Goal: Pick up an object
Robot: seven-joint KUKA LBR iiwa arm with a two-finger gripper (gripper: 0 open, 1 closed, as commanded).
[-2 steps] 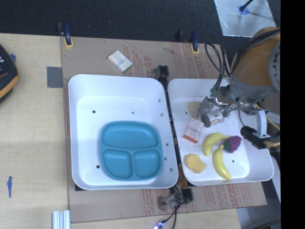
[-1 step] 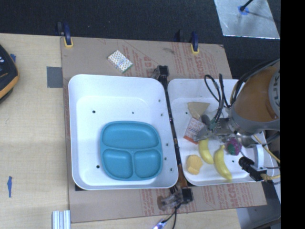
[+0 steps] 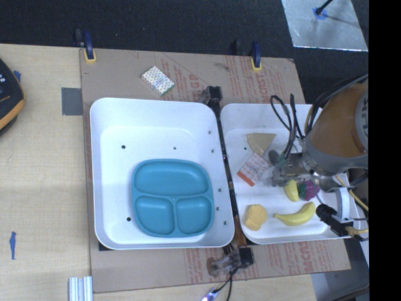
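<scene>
Two white bins sit side by side on a brown cardboard sheet (image 3: 188,74) laid over the wooden table (image 3: 37,168). Left bin (image 3: 103,121) holds a blue divided tray (image 3: 172,196), 3 compartments, lying flat toward the bin's near side.

Right bin (image 3: 233,121) carries the small stuff: a tan wedge-shaped piece (image 3: 260,143) near the far middle, a small white packet w/ red print (image 3: 252,168) just below it, a yellow corn-cob toy (image 3: 255,217) at the near left, a yellow banana (image 3: 297,216) at the near right, and a small yellow item (image 3: 292,190) w/ a purple piece (image 3: 307,189) touching it on its right side.

Arm (image 3: 338,127) comes in from the right, grey w/ the orange band, over the right bin's right half. Black cables (image 3: 285,115) loop over the bin beside it. Gripper (image 3: 283,171) is low in the bin, approx between the packet and the yellow/purple items, just beside the small yellow item. Whether it's spread or closed – cannot tell; the metal parts blur together from this angle, and nothing is clearly seen in its grasp.

Off the bins: a small patterned square (image 3: 157,79) lies on the cardboard beyond the left bin, blue-yellow clamps (image 3: 88,47) pin the sheet's far edge, and a yellow-black device (image 3: 9,93) sits at the table's left edge.
</scene>
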